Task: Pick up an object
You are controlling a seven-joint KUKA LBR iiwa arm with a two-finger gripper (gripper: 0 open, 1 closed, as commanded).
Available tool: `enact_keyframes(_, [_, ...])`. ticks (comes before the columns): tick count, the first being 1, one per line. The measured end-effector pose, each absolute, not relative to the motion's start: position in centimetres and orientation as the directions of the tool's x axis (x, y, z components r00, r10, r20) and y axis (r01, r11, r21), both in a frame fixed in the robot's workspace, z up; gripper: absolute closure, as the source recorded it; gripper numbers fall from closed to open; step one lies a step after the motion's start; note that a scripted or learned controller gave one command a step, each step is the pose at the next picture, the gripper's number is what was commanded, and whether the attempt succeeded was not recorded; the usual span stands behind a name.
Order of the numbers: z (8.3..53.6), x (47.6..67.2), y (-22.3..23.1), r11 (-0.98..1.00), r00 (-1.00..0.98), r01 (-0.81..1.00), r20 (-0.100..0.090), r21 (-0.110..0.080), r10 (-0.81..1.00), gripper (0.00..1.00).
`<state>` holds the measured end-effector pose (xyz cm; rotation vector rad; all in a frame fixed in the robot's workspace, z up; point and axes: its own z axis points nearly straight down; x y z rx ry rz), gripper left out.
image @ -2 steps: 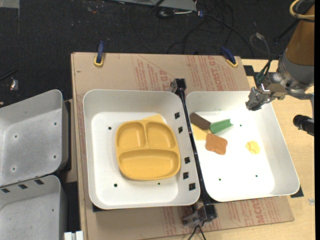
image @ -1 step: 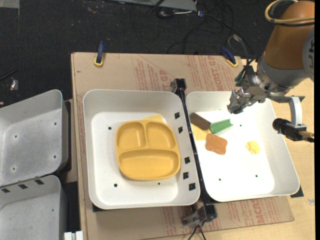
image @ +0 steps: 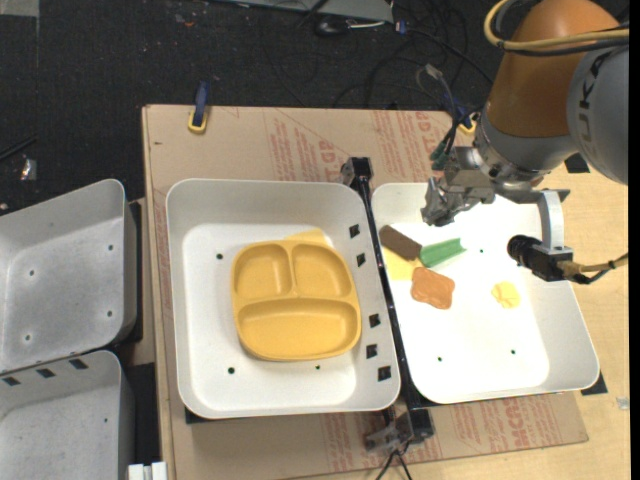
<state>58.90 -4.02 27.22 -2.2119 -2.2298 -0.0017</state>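
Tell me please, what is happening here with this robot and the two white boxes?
A grey and orange robot arm reaches in from the right, and its claw hangs over the right bin. Below it lie a brown piece, a green piece, an orange piece and a small yellow piece. None is seen between its fingers. The left bin holds a yellow divided tray.

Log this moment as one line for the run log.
hand: above right bin, back-left corner | nearest: brown block, green block | held: nothing seen | left bin: yellow divided tray
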Motion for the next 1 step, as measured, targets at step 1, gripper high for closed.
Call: enact_keyframes(1, [27.37, 59.02, 1.23, 0.007, -0.007, 1.000, 0.000, 0.000, 1.000, 1.00])
